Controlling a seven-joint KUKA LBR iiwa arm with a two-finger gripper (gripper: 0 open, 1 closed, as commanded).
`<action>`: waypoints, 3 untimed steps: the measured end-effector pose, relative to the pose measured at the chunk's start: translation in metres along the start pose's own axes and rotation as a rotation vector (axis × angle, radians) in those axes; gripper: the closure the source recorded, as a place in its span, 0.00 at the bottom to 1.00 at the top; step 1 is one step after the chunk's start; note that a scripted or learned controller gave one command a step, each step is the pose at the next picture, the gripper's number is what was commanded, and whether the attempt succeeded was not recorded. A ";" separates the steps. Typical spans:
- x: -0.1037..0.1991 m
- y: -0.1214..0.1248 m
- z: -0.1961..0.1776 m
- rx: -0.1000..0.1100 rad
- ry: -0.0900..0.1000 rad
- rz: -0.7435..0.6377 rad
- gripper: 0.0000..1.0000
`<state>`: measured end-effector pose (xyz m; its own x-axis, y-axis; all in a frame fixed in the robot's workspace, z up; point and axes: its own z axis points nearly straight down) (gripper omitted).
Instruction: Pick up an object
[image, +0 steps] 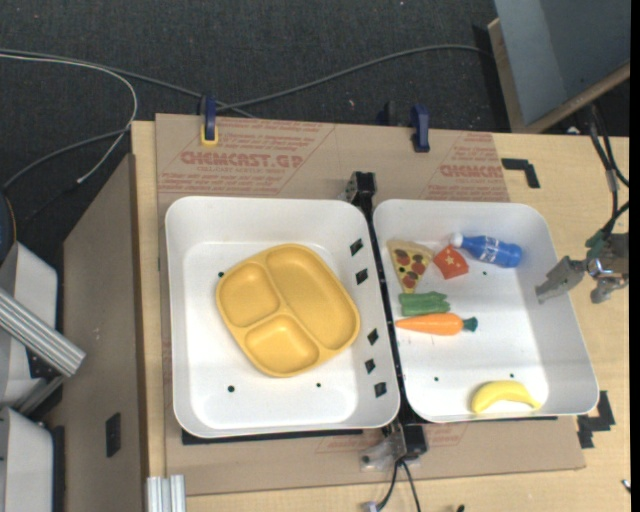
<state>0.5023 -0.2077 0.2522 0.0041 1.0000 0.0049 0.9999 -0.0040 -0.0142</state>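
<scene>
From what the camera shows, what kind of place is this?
Probably a robotics lab bench for pick-up tests: two white bins clamped side by side on a board, toy food such as a carrot and a banana, and loose cables.

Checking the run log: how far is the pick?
Done: nothing looks picked. Pizza, red block, bottle, green beans, carrot and banana all lie in the right bin. In hand: end effector sits at that bin's right rim. Left: reach, grasp, lift.

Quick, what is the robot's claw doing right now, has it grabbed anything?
Gripper: at the right bin's right edge, nothing visibly held; open or closed cannot be told.
</scene>
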 end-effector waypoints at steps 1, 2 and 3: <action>0.001 0.003 -0.007 -0.013 -0.004 -0.004 0.00; -0.003 0.008 0.054 -0.007 -0.002 -0.003 0.00; -0.009 0.002 0.101 -0.008 -0.002 -0.003 0.00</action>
<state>0.5028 -0.2158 0.1515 0.0011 1.0000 0.0034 1.0000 -0.0011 -0.0061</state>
